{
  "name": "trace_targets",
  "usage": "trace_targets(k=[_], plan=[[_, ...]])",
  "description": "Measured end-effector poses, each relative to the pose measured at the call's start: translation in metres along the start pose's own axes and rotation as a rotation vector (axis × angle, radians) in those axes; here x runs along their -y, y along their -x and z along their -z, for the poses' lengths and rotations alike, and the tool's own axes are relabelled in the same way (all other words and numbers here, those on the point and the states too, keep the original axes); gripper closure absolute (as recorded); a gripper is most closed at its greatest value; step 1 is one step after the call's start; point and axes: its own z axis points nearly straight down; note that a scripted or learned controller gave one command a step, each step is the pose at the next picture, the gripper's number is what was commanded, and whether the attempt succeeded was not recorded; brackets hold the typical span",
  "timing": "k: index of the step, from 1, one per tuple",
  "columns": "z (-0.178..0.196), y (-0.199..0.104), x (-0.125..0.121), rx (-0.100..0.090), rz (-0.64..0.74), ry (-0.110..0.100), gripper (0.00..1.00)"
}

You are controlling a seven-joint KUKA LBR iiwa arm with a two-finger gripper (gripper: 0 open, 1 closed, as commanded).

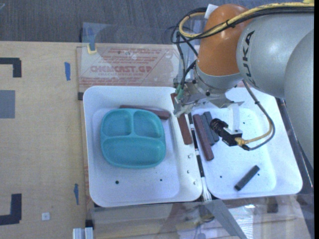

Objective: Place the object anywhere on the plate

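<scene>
Camera view is showing the end effector (pixel 185 103) hanging over the bins' shared edge, its grip impossible to tell, while a dark block (pixel 247 178) is lying in the right bin (pixel 286 183), apart from the teal plate (pixel 133 138).

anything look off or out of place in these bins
One thing: a brown stick in the left bin lies wedged behind the teal plate, partly hidden by its rim, not on it. A dark block lies loose in the right bin.
</scene>
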Motion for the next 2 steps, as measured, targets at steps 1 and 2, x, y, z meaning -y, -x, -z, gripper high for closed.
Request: trace_targets(k=[1, 2], plan=[[-0.0324, -0.0486, -0.0222, 0.000, 0.075, -0.001, 1.00], [-0.0318, -0.0485, -0.0224, 0.000, 0.075, 0.000, 0.00]])
